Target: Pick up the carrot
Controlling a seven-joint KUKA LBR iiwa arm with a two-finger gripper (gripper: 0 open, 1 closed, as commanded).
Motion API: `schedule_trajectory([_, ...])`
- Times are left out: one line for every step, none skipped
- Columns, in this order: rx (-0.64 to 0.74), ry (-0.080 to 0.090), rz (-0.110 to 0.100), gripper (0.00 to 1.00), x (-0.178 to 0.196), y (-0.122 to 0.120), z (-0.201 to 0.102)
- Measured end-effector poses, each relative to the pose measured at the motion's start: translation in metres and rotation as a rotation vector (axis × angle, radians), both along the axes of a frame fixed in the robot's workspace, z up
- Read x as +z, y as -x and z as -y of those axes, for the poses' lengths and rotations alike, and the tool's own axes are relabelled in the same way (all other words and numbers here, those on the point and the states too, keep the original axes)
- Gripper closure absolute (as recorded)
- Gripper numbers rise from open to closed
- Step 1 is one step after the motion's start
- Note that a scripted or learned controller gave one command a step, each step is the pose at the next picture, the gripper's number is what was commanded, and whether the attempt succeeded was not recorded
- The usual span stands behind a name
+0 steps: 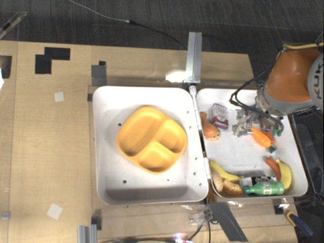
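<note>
The carrot [262, 137] is orange with a small green end and lies aslant in the middle right of the right bin [302, 158]. My gripper [257, 127] hangs directly over the carrot's upper left end, below the arm's orange band [288, 80]. The carrot's lower right half sticks out from under the gripper. The wrist hides the point of contact, so whether the carrot is held or just lies beneath is unclear.
The right bin also holds an orange-brown vegetable [208, 128], a purple-and-white packet [220, 115], two bananas [224, 172] [286, 174], a red pepper [273, 166], a green bottle [263, 189] and a potato [231, 188]. A yellow sectioned plate [152, 138] lies in the left bin [104, 151].
</note>
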State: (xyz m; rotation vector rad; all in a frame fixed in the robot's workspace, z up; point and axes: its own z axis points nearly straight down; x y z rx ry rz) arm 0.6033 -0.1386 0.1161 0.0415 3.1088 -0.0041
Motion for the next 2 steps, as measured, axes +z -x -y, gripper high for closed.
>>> schedule_trajectory([0.309, 0.007, -0.015, 1.0, -0.025, 0.067, 0.001])
schedule_trajectory([0.401, 0.014, -0.017, 1.0, 0.067, 0.063, 0.071])
